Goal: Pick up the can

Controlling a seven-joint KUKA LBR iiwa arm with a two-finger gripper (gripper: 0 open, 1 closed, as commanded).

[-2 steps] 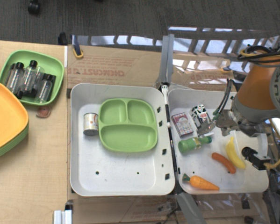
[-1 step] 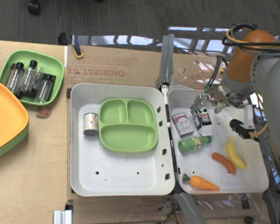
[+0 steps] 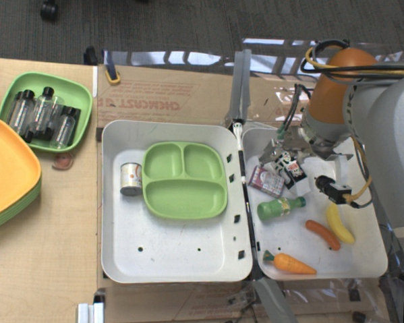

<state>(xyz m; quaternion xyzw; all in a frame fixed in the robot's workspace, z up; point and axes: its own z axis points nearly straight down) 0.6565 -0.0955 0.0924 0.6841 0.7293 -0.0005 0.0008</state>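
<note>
In the left bin (image 3: pixel 112 207) the can (image 3: pixel 130 179) lies on its side against the left rim of the green tray (image 3: pixel 185 180), close to the bin's left wall, while my hand (image 3: pixel 283 157) hangs well away over the far end of the right bin (image 3: pixel 369 264), above a pink packet (image 3: pixel 267 180) and some small clutter. I cannot tell from here whether the hand is apart or together; it is dark and tangled with cables. My worry is the grasp itself: the can sits in a narrow gap between tray and wall, so a descent could land on the tray's lip or the bin's edge, and a can on its side may roll or squirt out when squeezed. I would also guess the crossing risks clipping the ridge where the bins meet. The right bin also holds a green bottle (image 3: pixel 279 208), a banana (image 3: pixel 339 224), a carrot (image 3: pixel 293 264) and a red pepper (image 3: pixel 322 234). The bins rest on cardboard over a wooden desk (image 3: pixel 34 277); at left sit orange plates (image 3: pixel 9 174) and a green dish (image 3: pixel 46 112) of vials, with dark carpet and a chair castor beyond.
</note>
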